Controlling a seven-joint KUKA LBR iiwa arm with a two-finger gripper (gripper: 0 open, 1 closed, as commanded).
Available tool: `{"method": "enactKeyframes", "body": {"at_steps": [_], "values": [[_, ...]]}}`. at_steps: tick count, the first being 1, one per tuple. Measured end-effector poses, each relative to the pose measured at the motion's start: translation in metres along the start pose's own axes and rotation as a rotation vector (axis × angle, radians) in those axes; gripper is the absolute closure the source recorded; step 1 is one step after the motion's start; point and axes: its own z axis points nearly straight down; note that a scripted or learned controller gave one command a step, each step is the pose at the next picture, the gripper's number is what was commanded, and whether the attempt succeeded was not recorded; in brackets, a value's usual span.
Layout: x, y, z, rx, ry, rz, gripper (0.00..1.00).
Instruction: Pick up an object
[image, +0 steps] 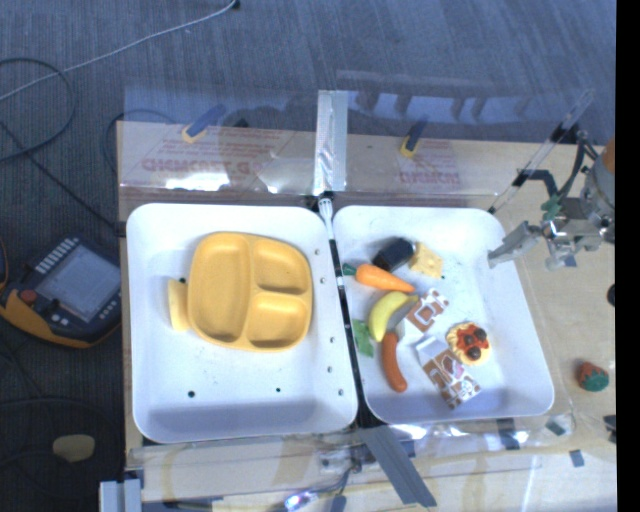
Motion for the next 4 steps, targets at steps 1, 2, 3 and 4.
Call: {"method": "enactKeyframes", "body": {"at_steps": [1, 2, 3, 4], "values": [[0.047, 0.041, 0.077, 0.001, -0.001, 0.083, 0.00], [0.047, 0.041, 0.076, 0.000, -0.001, 0.083, 0.00], [0.064, 0.093, 0.074, 0.000, -0.005, 0.006, 0.00], [0.095, 0.094, 0.156, -0.031, 0.000, 0.051, 0.00]]}}
